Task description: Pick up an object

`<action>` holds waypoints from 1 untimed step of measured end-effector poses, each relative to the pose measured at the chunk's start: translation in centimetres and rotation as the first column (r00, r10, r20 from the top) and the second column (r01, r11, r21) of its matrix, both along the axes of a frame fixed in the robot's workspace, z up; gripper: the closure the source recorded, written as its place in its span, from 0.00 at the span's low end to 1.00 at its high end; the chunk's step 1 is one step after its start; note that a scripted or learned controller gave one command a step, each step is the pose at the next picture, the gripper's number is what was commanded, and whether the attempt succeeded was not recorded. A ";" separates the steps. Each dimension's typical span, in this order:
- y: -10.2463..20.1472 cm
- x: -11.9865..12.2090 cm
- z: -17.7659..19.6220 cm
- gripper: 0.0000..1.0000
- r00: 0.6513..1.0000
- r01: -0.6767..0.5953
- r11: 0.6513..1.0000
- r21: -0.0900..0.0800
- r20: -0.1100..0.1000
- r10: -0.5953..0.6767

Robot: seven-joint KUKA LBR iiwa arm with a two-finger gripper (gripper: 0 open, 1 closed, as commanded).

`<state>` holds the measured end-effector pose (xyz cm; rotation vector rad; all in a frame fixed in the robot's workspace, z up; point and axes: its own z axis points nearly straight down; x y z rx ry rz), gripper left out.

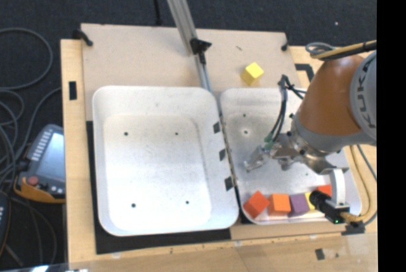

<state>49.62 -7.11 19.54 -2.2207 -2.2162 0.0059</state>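
Note:
Along the near wall of the right bin lies a row of blocks: a red-orange one, an orange one, a purple one, a small yellow one, and an orange piece partly behind the arm. My gripper hangs over the middle of this bin, above and behind the row and apart from it. I see nothing held in it. A yellow cube rests on the bench behind the right bin.
The left bin sits beside the right one, their rims meeting near the bench's middle. A slanted aluminium pole rises from the back of the bench. A teach pendant and cables lie on the floor at left.

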 end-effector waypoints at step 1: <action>8.4 4.6 0.1 0.00 1.000 -0.011 1.000 0.000 0.009 0.011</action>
